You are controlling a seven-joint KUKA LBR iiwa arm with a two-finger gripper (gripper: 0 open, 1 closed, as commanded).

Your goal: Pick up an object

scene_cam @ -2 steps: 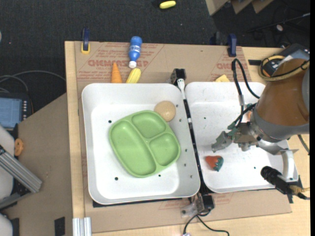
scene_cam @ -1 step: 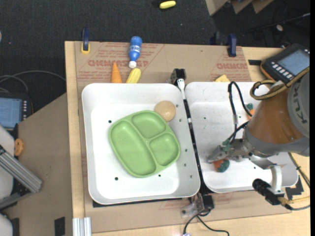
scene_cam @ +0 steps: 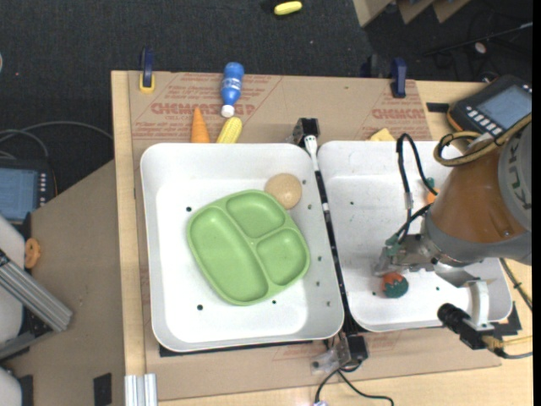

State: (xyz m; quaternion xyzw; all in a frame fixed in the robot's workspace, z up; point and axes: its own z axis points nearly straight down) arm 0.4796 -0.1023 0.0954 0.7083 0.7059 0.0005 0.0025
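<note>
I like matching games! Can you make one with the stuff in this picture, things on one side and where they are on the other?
Things:
1. green plate
2. tan ball
3. blue and white bottle
4. small green and orange toy

Places:
A. on the bench behind the bins
B. in the right bin, under the arm
C. in the middle of the left bin
D. in the left bin, touching the plate's far edge

Pairs: 1-C, 2-D, 3-A, 4-B
</note>
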